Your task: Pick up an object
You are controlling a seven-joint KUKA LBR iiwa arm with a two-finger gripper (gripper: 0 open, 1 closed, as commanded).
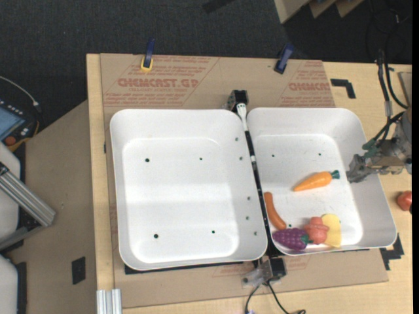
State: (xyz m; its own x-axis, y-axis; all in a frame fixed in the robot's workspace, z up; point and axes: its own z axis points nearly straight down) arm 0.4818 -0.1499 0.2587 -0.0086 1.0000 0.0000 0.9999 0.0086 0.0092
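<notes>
In the right bin (347,126), four toys can be seen. The carrot (312,181) is used here as the marker for all places.

Nearest the camera, below the carrot at the bin's front edge, a purple bunch of grapes (291,239) is found. Just beside the grapes, a pink and yellow toy (323,229) is piled, touching them. A little further back, and to the left of the carrot, an orange-red sausage (274,211) is laid along the bin's left wall. The carrot itself is laid flat in the middle of the bin, with its green end pointed right.

To the right of the carrot, at the bin's right rim, the hand (357,168) is seen. It is just beside the carrot's green end but is not touching it. Whether the hand is open or closed cannot be told, as it is too small and blurred. Nothing is seen held in it.

Far to the left of the carrot, the left bin (124,136) is seen, with only small dark dots on its floor. Both bins are set on the desk (216,77).

The task looks barely begun. Nothing has been lifted yet. A toy must be chosen, gripped and raised, and the carrot seems the closest pick.
</notes>
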